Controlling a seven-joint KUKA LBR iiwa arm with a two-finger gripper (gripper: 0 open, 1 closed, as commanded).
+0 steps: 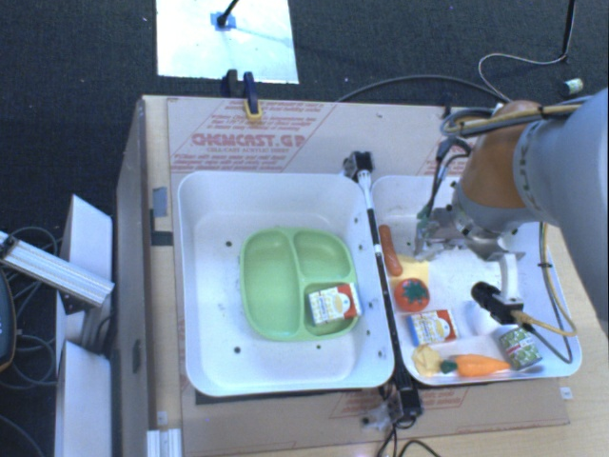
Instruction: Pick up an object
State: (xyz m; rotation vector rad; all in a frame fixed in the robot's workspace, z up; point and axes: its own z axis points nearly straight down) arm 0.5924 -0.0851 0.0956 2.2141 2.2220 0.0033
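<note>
Approach step, right of frame: end effector [430, 239], grip state unclear, above tomato [412, 294]; next, lowering to grasp.

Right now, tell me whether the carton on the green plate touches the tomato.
Apart. The camera view shows the carton in the green plate, left bin; the tomato lies across the divider in the right bin.
</note>
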